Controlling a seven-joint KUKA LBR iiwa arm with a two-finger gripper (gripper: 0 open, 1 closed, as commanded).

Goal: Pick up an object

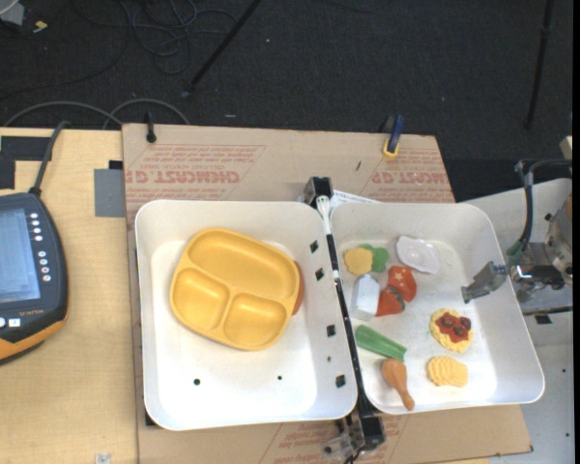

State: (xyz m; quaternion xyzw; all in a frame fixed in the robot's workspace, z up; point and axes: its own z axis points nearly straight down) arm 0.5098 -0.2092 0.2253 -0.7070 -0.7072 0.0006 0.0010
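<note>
Camera view looks down on two white bins sitting side by side on the bench. The left bin (174, 394) has a yellow divided tray (234, 288) filling its upper middle, so there's open floor along its 6 o'clock side. The right bin (507, 380) holds the small stuff, clustered toward its center and 9 o'clock side: a yellow-green piece (364, 258), a white lump (419, 253), a red piece (396, 289), a green strip (380, 341), a drumstick (398, 382), a spaghetti-looking disc (451, 329) and a yellow shell (448, 371). The bin's 12 o'clock corner and 3 o'clock rim have free room. The hand (485, 280) sits at that 3 o'clock rim, nothing in it that I can see; it's small and partly cut off by the arm hardware, so I can't tell how wide it's spread.
</note>
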